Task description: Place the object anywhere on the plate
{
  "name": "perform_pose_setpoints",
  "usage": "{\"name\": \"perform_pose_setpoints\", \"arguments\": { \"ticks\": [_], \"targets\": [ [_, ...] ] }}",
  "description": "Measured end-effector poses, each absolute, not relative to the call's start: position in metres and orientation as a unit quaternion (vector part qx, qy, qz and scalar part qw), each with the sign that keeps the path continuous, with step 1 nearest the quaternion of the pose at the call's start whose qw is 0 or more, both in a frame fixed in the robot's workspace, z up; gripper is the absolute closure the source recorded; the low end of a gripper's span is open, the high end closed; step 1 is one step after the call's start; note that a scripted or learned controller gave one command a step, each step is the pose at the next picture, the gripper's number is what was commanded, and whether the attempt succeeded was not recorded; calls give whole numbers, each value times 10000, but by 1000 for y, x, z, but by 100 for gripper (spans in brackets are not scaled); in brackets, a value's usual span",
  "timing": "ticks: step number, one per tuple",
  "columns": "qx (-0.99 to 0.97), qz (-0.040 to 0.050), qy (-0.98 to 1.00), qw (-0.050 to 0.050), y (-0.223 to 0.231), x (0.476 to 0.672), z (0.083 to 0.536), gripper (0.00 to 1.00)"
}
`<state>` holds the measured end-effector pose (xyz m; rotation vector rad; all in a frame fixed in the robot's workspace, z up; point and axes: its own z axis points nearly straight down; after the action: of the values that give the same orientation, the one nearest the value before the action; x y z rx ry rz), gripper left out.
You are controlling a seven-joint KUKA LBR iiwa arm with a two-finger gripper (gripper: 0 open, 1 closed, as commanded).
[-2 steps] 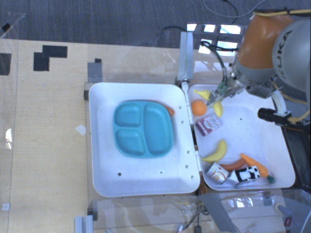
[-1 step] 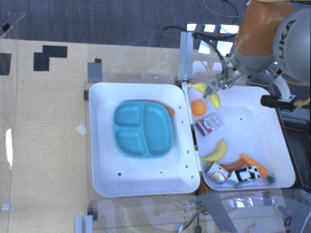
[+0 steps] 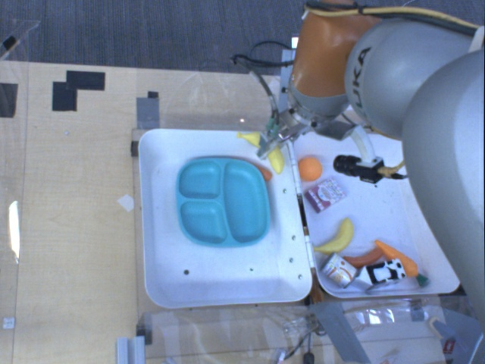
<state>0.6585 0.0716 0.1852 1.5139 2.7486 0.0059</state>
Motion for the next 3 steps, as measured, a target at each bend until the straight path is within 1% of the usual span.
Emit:
{"name": "perform_pose_setpoints", "arguments": {
  "ticks": [1, 2, 3],
  "targets": [
    [4828, 20, 8757, 22, 71, 659, 186, 0],
    [5439, 21, 8391, 18, 89, 645, 189, 0],
    [5426, 44, 8400, 42, 90, 646, 201, 100]
  ]
}}
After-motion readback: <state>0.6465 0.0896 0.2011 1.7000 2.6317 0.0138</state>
